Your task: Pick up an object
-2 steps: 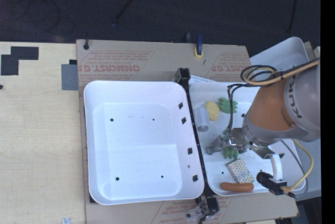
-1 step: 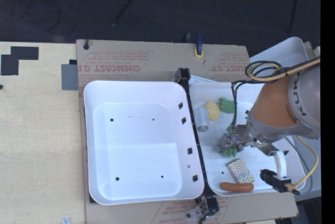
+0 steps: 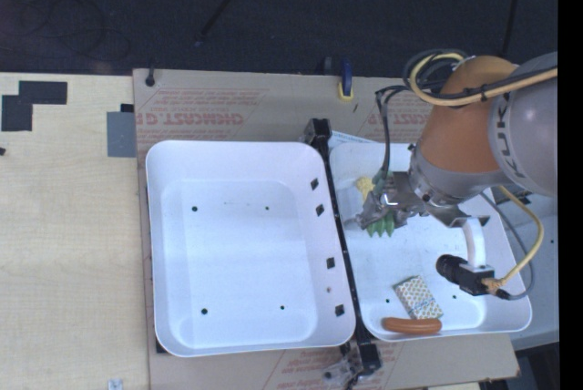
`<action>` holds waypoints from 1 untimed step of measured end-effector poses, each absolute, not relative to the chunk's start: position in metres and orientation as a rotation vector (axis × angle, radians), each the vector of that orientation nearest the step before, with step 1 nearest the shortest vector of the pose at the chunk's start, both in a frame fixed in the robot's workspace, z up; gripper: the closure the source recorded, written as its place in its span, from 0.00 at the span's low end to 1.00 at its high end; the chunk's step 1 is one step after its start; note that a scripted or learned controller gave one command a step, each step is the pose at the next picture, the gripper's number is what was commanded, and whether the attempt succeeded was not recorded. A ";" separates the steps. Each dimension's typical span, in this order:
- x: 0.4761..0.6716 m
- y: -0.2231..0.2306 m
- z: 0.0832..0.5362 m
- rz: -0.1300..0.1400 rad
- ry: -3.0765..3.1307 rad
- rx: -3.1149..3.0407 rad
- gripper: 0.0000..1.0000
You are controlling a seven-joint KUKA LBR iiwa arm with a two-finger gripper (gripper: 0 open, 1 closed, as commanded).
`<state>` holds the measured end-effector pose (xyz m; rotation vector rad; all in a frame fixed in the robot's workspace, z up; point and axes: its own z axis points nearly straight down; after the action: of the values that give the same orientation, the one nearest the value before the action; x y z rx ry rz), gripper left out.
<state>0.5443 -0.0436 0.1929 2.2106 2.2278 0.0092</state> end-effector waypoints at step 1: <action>0.525 0.024 0.272 0.009 2.231 2.212 1.00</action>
<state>0.5247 0.0237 0.2720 2.2123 2.2306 0.0086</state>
